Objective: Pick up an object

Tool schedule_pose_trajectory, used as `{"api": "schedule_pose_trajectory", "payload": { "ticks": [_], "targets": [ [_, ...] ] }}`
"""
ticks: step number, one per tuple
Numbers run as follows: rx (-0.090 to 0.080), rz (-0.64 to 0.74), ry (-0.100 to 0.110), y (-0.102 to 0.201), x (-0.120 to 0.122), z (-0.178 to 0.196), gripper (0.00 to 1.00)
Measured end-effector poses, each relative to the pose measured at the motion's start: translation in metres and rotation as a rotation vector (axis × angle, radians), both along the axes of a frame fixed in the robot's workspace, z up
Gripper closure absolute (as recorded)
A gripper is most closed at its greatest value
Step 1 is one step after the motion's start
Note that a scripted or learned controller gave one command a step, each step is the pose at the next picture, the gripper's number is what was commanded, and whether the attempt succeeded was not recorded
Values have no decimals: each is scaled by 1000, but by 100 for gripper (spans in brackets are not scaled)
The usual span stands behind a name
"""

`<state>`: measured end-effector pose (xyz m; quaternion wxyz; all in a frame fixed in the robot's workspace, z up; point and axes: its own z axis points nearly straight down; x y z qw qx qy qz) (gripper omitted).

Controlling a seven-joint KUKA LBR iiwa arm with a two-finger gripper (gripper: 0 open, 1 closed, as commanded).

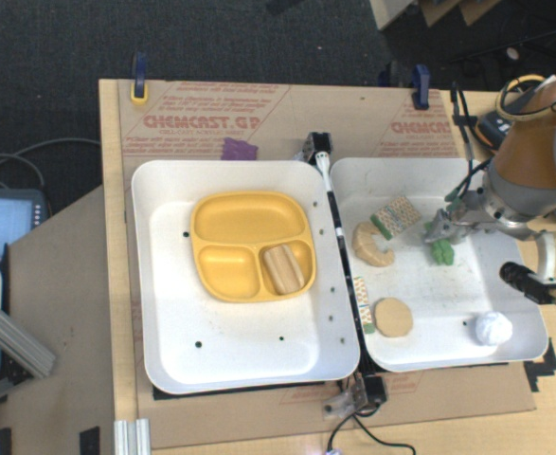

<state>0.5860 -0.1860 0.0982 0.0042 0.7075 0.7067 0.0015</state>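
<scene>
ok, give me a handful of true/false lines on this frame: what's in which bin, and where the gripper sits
1. The yellow three-compartment plastic plate lies in the left white bin. True.
2. The tan wooden block sits in the plate's large top compartment. False: it is in the lower right compartment.
3. The gripper is over the right white bin, at the small green object. True.
4. The white crumpled ball lies in the left bin. False: it is near the right bin's lower right corner.
5. The round tan cookie-shaped disc lies in the right bin, apart from the gripper. True.
6. The plate is stacked on the green object. False: they are in different bins.
</scene>
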Motion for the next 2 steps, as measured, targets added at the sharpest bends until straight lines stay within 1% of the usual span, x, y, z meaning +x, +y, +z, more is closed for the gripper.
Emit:
{"api": "schedule_pose_trajectory", "payload": {
  "ticks": [1, 2],
  "targets": [
    [3, 9, 14, 54, 74, -14, 100],
    [5, 7, 2, 125, 51, 93, 100]
  ]
}}
